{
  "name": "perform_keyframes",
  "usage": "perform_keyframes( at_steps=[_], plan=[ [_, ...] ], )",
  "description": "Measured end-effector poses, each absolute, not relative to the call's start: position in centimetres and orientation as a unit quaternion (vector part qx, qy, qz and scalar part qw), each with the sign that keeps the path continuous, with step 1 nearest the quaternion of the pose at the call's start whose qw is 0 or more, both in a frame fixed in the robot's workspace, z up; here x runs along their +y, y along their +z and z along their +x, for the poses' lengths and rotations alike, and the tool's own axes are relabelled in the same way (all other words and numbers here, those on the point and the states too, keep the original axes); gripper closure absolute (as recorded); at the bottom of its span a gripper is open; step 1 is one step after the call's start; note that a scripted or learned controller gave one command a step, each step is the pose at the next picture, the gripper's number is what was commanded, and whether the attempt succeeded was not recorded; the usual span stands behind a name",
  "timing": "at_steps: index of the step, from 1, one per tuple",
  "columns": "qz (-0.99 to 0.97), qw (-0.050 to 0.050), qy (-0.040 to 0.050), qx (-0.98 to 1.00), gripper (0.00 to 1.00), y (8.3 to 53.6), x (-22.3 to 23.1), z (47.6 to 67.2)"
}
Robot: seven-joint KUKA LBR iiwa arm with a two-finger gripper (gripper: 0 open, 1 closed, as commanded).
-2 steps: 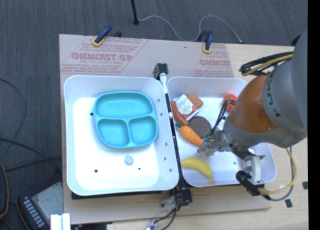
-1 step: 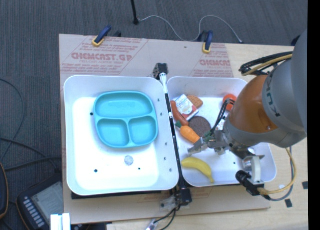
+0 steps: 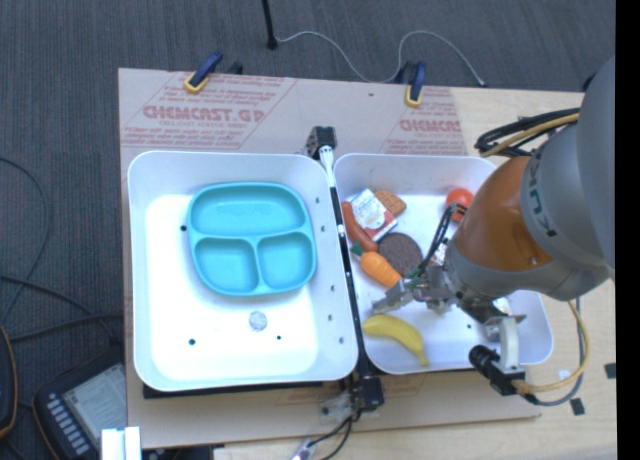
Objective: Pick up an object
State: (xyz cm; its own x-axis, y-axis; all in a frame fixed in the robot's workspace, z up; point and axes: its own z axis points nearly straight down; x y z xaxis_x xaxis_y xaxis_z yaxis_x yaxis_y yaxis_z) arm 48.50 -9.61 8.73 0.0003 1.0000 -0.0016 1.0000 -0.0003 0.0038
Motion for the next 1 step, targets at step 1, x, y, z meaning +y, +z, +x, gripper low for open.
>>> perform_keyframes(
  at_steps=[1],
  plan=[
    [0.707,0.004,0.0021,0.707,1.0,9.86,-9.63,48.66]
  ],
)
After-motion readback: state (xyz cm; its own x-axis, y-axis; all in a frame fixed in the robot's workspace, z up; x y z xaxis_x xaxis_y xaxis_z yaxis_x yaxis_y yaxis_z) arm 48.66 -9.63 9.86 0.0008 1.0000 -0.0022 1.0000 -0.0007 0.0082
